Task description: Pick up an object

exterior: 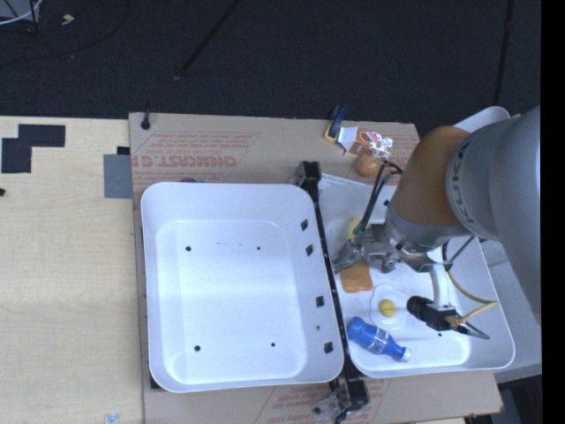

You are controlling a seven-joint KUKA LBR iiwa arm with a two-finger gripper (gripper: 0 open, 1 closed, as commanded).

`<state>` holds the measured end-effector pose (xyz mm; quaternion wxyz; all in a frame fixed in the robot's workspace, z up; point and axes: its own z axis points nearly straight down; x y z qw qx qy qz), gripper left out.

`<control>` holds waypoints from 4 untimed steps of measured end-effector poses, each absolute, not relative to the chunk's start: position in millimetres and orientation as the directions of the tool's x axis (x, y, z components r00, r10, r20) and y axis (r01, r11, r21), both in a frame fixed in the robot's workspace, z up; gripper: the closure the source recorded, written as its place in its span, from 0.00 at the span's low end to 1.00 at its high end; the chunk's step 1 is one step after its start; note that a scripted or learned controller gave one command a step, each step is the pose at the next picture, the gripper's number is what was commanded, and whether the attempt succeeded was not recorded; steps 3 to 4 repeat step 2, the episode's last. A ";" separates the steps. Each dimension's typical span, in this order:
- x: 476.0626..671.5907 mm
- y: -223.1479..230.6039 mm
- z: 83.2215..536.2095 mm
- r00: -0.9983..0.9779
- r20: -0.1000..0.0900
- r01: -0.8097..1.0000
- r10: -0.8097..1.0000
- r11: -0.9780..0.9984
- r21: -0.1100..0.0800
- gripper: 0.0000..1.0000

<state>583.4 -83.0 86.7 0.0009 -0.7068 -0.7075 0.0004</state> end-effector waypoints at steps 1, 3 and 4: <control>582.6 -84.5 96.7 0.006 0.001 1.000 1.000 -0.006 -0.004 1.00; 600.6 0.3 193.2 -0.007 0.003 1.000 1.000 0.007 0.006 1.00; 600.6 0.3 193.2 -0.007 0.003 1.000 1.000 0.007 0.006 1.00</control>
